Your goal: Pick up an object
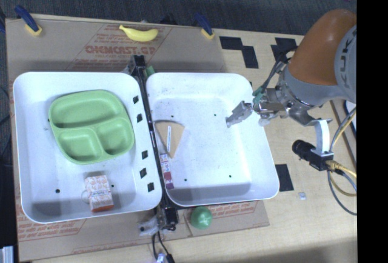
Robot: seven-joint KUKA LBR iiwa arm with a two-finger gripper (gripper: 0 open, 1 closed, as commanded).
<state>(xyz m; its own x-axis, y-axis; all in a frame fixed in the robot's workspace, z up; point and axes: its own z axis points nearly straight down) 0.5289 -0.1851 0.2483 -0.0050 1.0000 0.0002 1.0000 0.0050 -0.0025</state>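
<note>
Gripper [237,114] is hovering over the right bin [260,162]; whether it is open or closed, I cannot tell. Far to its left, a green tray [91,125] and small packet [98,193] are lying in the left bin [30,134]. Nearer, a cone-shaped wedge [170,137] is resting. Cardboard [97,49] reading "CHEMCAST" is lining the bench.

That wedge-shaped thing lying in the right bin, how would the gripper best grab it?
Probably from straight above, fingers closing across the wedge near its wide top end. It lies flat near the bin's left wall, so a sideways approach looks blocked there.
</note>
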